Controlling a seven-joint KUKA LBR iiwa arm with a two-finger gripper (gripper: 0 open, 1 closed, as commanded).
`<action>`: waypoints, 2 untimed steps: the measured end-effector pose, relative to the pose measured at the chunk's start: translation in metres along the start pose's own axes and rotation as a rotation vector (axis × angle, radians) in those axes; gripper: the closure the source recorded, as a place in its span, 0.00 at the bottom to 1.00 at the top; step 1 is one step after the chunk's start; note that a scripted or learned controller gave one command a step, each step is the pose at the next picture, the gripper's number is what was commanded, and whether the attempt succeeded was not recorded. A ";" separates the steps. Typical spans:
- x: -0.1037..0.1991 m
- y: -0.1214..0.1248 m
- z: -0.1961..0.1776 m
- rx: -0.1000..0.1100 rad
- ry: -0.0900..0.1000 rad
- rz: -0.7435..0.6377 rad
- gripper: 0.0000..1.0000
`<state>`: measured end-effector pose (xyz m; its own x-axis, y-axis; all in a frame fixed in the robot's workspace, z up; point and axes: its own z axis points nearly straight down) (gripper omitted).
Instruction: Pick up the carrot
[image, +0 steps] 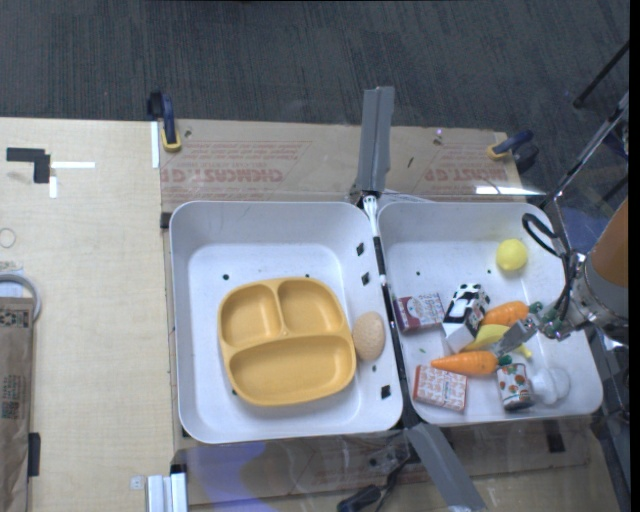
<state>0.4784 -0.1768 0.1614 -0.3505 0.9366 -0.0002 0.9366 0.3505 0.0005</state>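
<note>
The carrot (466, 363) lies in the right bin (440, 240), orange, with its thin tip pointing left. Just above it are a yellow piece (481, 338) and a second orange piece (505, 313). My gripper (517, 337) reaches in from the right and sits low among these, right at the carrot's thick right end. Whether it touches the carrot is unclear. The arm's wrist (590, 300) hangs over the bin's right rim.
Crowded around the carrot are a red carton (419, 312), a black-and-white item (467, 299), a red-and-white box (440, 388), a small carton (513, 386) and a pale cup (551, 381). A lemon (512, 255) lies farther back. The left bin (200, 300) holds a yellow divided plate (240, 320) and an egg (369, 336).
</note>
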 end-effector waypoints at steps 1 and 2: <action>0.023 0.018 0.060 -0.014 -0.017 -0.388 0.00; 0.045 0.031 0.067 -0.006 -0.006 -0.339 0.00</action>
<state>0.4917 -0.1241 0.0941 -0.6420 0.7667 -0.0074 0.7667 0.6420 0.0057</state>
